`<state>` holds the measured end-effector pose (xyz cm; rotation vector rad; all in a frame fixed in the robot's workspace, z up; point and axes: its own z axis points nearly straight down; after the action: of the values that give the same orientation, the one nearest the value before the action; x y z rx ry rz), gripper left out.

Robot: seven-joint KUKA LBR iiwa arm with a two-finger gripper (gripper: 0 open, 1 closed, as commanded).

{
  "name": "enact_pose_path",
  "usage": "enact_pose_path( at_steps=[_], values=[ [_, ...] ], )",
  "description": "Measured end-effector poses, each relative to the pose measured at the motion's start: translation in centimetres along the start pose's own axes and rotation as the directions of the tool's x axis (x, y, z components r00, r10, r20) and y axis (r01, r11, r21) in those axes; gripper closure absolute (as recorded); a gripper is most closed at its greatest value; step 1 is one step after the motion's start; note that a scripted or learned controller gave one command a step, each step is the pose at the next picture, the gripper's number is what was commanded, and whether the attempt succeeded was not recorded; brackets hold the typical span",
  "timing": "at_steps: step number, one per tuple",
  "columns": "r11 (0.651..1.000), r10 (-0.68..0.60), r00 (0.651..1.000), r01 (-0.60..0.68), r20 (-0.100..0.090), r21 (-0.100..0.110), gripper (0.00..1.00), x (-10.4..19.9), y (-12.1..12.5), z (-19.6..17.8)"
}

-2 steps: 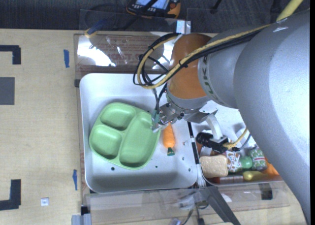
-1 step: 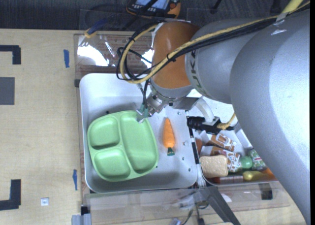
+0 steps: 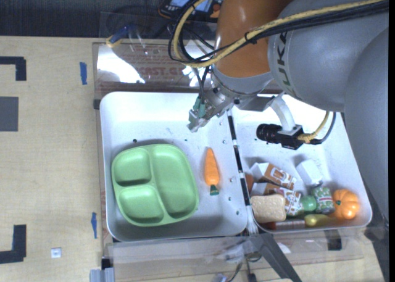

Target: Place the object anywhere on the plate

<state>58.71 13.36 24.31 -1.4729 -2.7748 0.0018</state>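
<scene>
Camera view, above the bench: the gripper (image 3: 196, 120) hangs over the left bin (image 3: 123, 111); whether its jaws are parted or closed cannot be told; a toy carrot (image 3: 212, 170) lies just right of the green plate (image 3: 154, 183); a descent here would likely miss it; the bin divider (image 3: 237, 163) crowds the carrot's right side; open floor lies above the plate.

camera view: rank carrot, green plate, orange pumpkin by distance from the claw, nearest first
1. carrot, just below the claw, left bin, beside the plate.
2. green plate, lower left of the claw, left bin.
3. orange pumpkin, far lower right, right bin.
</scene>
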Motion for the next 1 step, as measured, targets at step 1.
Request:
enact_pose_path(
  at_steps=[1],
  values=[
    [1.000, 0.000, 1.000, 0.000, 0.000, 0.000, 0.00, 0.02, 0.00, 0.00]
  ],
)
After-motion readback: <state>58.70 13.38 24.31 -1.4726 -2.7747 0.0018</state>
